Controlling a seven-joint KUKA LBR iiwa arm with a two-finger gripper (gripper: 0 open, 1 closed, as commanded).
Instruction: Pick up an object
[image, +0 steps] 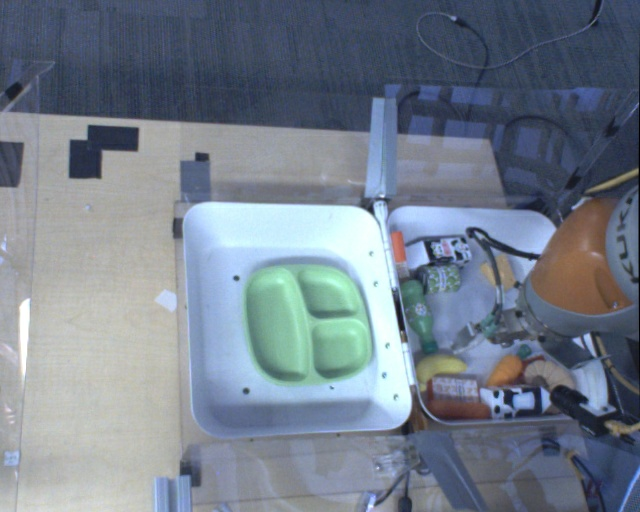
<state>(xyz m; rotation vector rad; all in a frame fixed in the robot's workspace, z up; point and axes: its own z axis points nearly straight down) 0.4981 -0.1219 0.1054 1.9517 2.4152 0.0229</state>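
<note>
While the gripper (492, 330) is held low in the right bin (520, 222), its grasp cannot be told. A green tray (307, 322) is seen in the left bin (215, 300).

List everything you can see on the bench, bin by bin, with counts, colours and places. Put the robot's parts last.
left bin: 1, white, left half of the bench
divided plate: 1, light green, three compartments, middle of the left bin
right bin: 1, white, beside the left bin
green bottle: 1, green, left side of the right bin
small can: 1, green label, upper part of the right bin
black-and-white packet: 1, above the small can
yellow piece: 1, yellow, lower left of the right bin
red packet: 1, dark red, bottom edge of the right bin
carrot-like piece: 1, orange, lower middle of the right bin
cow-patterned tube: 1, black and white, bottom edge of the right bin
arm: 1, orange band, over the right bin
gripper: 1, low in the right bin
</note>
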